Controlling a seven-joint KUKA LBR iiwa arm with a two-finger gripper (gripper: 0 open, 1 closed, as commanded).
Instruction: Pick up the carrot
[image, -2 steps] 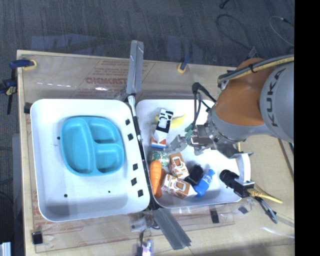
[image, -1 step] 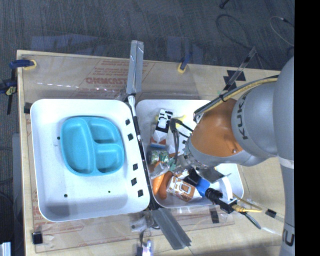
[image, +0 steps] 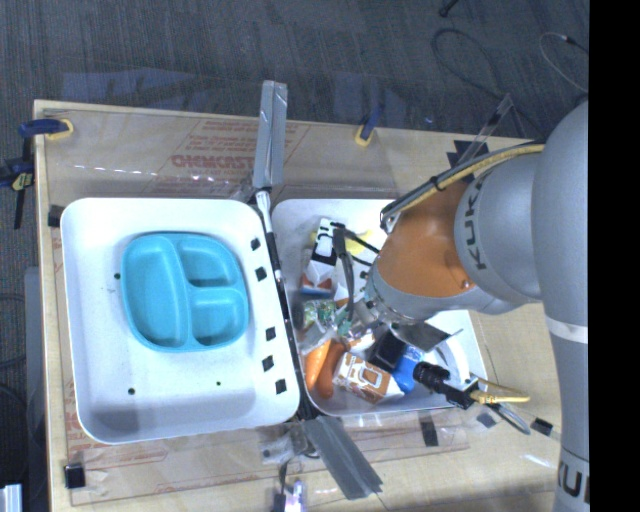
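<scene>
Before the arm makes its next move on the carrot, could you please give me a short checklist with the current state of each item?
1. Carrot in view in the right bin, near its left wall: ok.
2. Carrot free of clutter: not ok, a small box lies against it.
3. Gripper over the carrot: cannot tell, the arm hides it.
4. Carrot between the fingers: cannot tell.
5. Blue tray in the left bin, away from the work: ok.

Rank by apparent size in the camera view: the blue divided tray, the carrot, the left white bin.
1. Left white bin, largest.
2. Blue divided tray, lying inside that bin.
3. Carrot, smallest, partly hidden among clutter in the right bin.
</scene>
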